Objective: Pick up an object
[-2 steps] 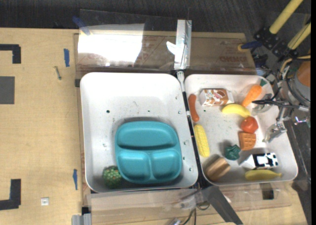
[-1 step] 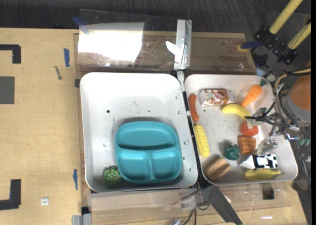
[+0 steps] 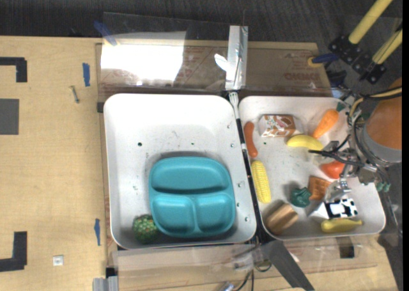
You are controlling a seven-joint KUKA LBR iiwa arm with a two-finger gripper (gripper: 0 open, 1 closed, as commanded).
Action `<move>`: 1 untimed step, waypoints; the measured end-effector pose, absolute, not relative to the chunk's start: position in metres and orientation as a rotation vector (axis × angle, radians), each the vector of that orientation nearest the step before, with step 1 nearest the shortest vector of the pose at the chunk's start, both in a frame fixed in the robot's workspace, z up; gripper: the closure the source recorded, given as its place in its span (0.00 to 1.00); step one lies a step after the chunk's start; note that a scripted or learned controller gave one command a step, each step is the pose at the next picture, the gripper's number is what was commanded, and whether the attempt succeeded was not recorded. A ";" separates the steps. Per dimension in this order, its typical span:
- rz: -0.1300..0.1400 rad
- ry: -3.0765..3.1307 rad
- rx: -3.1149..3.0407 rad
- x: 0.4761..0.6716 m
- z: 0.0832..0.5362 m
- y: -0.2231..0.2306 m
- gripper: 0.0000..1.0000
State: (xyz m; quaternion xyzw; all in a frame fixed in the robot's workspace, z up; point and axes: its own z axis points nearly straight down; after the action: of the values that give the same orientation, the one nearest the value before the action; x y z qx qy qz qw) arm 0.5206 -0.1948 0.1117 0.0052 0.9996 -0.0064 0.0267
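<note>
Yellow curved piece lies against the near rim of the right bin, just beside my gripper. I hang low over that bin's right side, and I cannot tell whether my grip is released or clenched; nothing shows as held. Close around me sit an orange-brown block, a glossy red-orange lump and a teal piece, crowded and nearly touching.

Farther out there is a brown rounded loaf near the front rim. A ridged corn cob and a slim red sausage line the left wall. A banana, a carrot and a crinkled wrapped packet lie toward the far wall. That makes ten pieces, with a small patch of bare floor mid-bin.

The left bin has two things: a smooth teal three-compartment tray and a bumpy green ball at its near-left corner. Its far half is open white floor.
</note>
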 end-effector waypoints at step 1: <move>0.003 3.150 0.050 0.651 0.102 -0.224 0.00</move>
State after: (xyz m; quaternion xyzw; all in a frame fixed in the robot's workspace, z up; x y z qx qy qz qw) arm 0.6513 -0.2242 0.1020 0.0158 0.9999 0.0009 -0.0044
